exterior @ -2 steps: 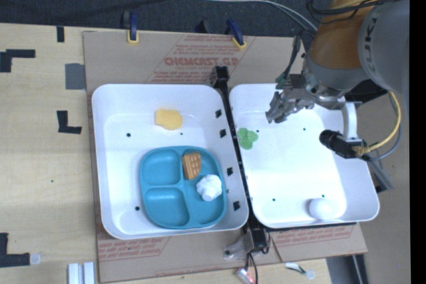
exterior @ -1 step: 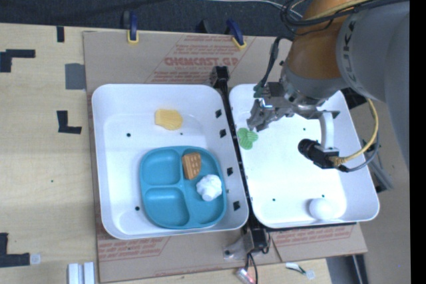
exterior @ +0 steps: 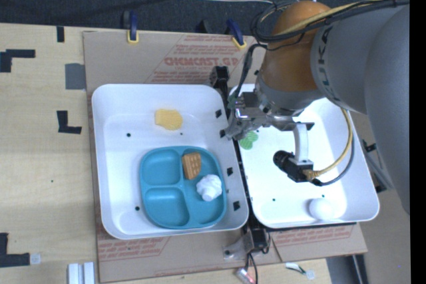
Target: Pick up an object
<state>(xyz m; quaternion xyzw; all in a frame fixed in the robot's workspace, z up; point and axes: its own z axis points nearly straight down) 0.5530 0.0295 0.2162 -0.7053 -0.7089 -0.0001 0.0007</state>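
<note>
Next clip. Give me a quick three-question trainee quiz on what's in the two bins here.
1. True or false: the blue tray sits in the right bin.
2. Which items lie in the tray's compartments? A) a brown piece and a white lump B) a green object and a ball
3. Fill in: the yellow item lies on the left bin floor, ____ the tray.

Key: 1 false. 2 A. 3 outside. The green object lies under the gripper, beside the white ball's bin wall.
</note>
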